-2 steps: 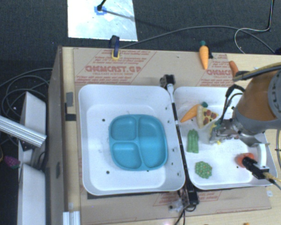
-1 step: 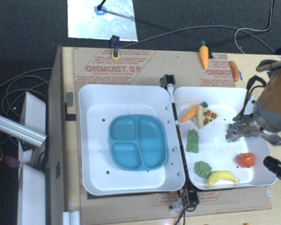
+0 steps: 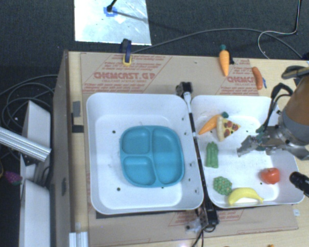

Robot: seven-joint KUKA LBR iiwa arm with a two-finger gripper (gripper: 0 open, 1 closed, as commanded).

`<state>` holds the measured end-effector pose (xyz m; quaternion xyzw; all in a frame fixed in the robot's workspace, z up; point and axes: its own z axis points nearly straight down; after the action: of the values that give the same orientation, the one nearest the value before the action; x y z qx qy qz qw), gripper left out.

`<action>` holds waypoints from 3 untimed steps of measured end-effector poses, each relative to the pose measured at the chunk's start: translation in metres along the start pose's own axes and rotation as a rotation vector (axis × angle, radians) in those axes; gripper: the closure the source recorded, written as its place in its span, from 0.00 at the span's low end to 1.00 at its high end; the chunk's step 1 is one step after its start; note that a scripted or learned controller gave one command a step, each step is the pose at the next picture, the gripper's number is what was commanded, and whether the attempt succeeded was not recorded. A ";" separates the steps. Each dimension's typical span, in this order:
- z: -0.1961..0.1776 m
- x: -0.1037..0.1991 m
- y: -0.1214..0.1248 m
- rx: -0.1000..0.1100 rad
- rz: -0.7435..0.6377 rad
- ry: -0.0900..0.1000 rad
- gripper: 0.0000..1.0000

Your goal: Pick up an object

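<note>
Now | grey two-finger gripper (image 3: pixel 245 148) over the right white bin (image 3: pixel 283 202), grip state unclear | red plastic tomato (image 3: pixel 270 175) near, lower right, apart

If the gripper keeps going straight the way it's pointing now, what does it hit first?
The gripper points toward the view's left across the right bin. The green pickle-like piece looks first in that line, though the gripper's height is unclear, so it may pass over it.
</note>
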<state>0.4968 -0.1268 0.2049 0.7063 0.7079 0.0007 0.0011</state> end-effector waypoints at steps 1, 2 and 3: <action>0.115 0.029 0.064 -0.011 -0.001 0.001 0.00; 0.114 0.036 0.142 -0.014 -0.003 -0.001 0.00; 0.104 0.036 0.141 -0.005 -0.006 0.001 1.00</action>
<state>0.6378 -0.0908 0.1016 0.7041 0.7101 0.0031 0.0024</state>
